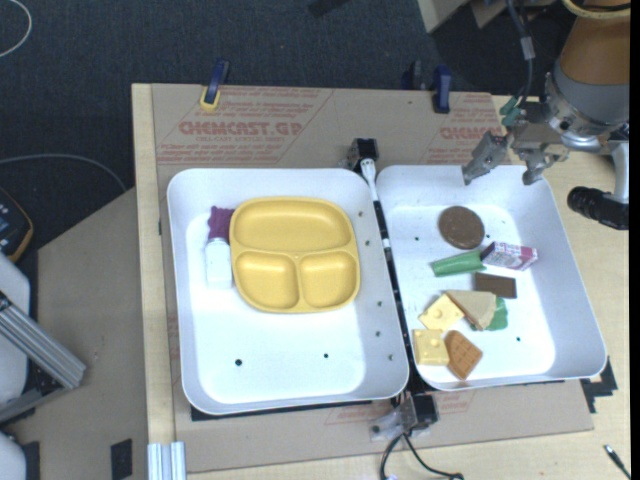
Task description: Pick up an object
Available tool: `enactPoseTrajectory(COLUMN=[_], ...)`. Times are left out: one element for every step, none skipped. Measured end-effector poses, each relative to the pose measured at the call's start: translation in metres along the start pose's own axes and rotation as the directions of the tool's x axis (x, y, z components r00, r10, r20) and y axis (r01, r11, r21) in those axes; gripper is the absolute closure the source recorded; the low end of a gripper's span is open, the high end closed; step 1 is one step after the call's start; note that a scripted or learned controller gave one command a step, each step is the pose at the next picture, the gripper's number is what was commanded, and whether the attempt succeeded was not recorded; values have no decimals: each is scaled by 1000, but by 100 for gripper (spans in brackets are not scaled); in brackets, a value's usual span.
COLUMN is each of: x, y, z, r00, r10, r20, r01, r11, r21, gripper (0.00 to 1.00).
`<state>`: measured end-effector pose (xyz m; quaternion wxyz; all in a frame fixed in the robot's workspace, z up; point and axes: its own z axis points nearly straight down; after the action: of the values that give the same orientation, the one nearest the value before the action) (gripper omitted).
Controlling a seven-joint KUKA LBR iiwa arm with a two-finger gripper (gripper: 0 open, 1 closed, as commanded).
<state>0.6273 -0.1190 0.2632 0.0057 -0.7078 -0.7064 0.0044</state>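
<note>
Dark carpet surrounds the counter (300,118), which is covered by brown sheet material with red printed letters and carries two shallow white bins side by side. In the left bin (285,363) a yellow tray (295,253) with three compartments lies in the far half, and just beside its left edge there is a white bottle (217,263) with a purple piece (220,220) next to it on the far side. The right bin (560,328) holds a group of small toy foods: a brown round disc (461,227), a green pod (457,264), a pink and white packet (513,256), a dark brown block (495,286), a tan wedge (473,307), two pale yellow cheese pieces (436,330) and an orange-brown cracker (463,354). The gripper (510,162) hangs over the far edge of the right bin, apart from all the objects. Its fingers (484,158) are spread apart, and nothing is between them. The disc lies nearest to it.
</note>
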Motion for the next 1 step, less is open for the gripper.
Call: enactPoseTrajectory(x=[0], y=[2], z=[-8], r00=[1000], r10=[-2], r20=[2], r01=[2], r11=[1000], r21=[-13], gripper=[0])
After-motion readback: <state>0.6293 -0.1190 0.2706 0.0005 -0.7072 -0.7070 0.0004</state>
